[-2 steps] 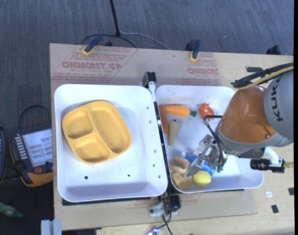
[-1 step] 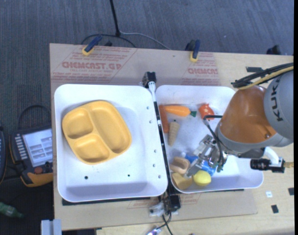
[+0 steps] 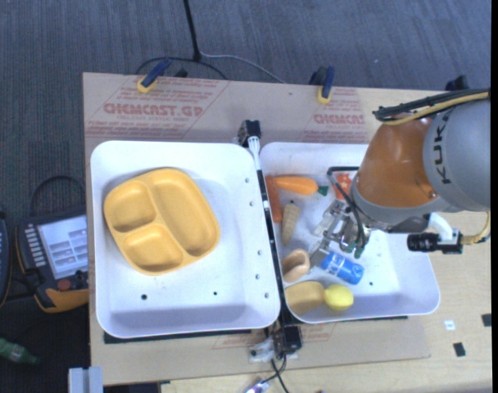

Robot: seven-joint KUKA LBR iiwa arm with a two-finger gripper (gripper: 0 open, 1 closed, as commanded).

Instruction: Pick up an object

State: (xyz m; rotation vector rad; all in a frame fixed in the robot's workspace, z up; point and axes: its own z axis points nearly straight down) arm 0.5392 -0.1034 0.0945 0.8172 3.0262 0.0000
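Observation:
My gripper (image 3: 337, 237) hangs over the middle of the right bin (image 3: 413, 297), below the arm's orange band. Just under it and slightly to the right lies a blue can (image 3: 345, 268) on its side. A yellow lemon (image 3: 339, 298) and a tan potato-like lump (image 3: 305, 295) rest by the bin's front wall. A brown bread roll (image 3: 296, 262) sits left of the can. Further back are a beige cone (image 3: 290, 219) and an orange carrot (image 3: 294, 184). I see nothing held by the gripper.
The left bin (image 3: 118, 301) holds a yellow divided plate (image 3: 159, 218). A black bar (image 3: 265, 211) runs along the seam between the bins. Clamps (image 3: 324, 84) and cables lie on the board behind. A pendant (image 3: 52, 252) sits off the bench at the left.

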